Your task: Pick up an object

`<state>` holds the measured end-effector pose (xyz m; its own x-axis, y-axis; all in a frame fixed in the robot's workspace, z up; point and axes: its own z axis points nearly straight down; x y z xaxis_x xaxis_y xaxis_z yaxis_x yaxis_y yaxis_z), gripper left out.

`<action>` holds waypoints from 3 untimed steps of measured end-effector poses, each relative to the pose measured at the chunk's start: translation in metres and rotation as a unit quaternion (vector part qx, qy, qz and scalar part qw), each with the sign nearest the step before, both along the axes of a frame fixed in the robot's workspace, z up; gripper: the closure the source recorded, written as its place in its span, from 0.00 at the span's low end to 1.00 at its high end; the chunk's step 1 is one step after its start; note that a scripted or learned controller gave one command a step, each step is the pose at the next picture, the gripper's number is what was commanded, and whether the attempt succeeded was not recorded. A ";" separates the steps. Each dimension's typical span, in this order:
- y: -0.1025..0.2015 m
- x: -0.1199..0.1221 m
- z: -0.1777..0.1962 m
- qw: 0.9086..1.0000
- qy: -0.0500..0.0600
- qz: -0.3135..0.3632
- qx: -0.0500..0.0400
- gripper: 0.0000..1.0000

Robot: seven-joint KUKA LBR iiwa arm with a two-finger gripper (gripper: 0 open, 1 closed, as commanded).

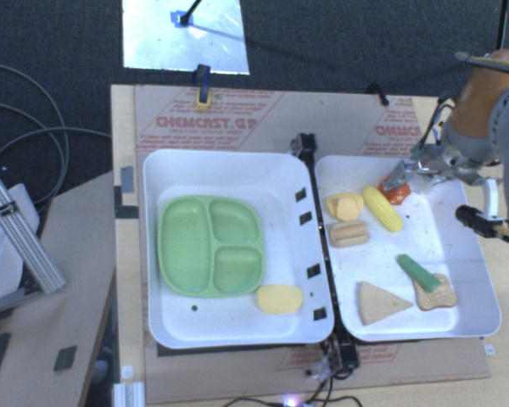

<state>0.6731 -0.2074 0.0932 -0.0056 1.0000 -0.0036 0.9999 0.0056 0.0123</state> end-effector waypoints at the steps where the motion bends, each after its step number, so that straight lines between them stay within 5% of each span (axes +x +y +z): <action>1: 0.000 -0.002 0.000 1.000 -0.001 -0.001 0.000 0.00; 3: 0.000 0.000 0.000 1.000 0.000 0.001 -0.001 0.00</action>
